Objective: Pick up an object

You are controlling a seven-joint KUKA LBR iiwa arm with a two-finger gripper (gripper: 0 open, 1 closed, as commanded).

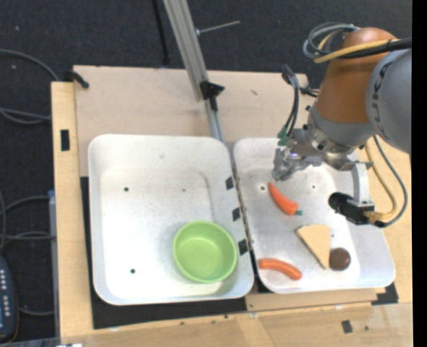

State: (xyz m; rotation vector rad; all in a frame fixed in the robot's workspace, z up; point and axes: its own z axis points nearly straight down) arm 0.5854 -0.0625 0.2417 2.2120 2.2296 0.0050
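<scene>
The gripper [284, 166] hangs over the right bin [373, 266], just above the upper end of the carrot [283, 199]; how far it is spread cannot be told, and nothing shows within it. Nearer the front edge lie a cheese wedge [315, 241], a brown ball [339, 259] and a sausage [279, 267].

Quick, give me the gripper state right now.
Gripper: cannot be told if open or closed; nothing seen between it. It hangs over the right bin, just above the carrot.
</scene>
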